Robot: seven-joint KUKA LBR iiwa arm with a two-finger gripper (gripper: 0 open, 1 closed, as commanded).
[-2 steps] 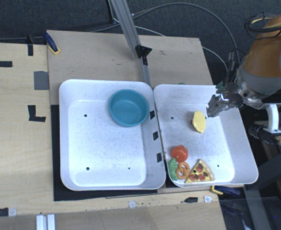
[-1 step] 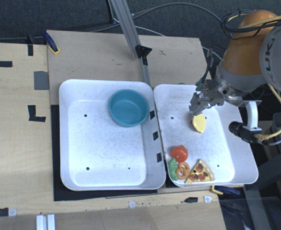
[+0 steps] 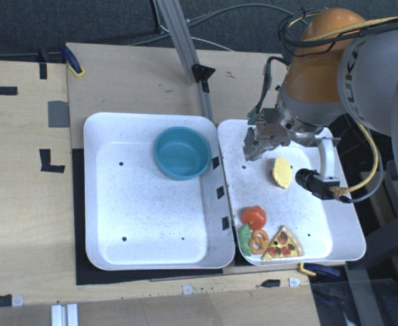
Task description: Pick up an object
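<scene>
Yellow piece just beside jaws

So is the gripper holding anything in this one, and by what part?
Nothing is held. The gripper hangs over the right bin, apart from the yellow piece.

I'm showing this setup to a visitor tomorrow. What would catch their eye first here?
Probably the arm's orange band at upper right, with the claw hanging over the right bin. Next, the blue bowl at the back of the left bin, then the toy food near the right bin's front: tomato, pizza slice.
</scene>
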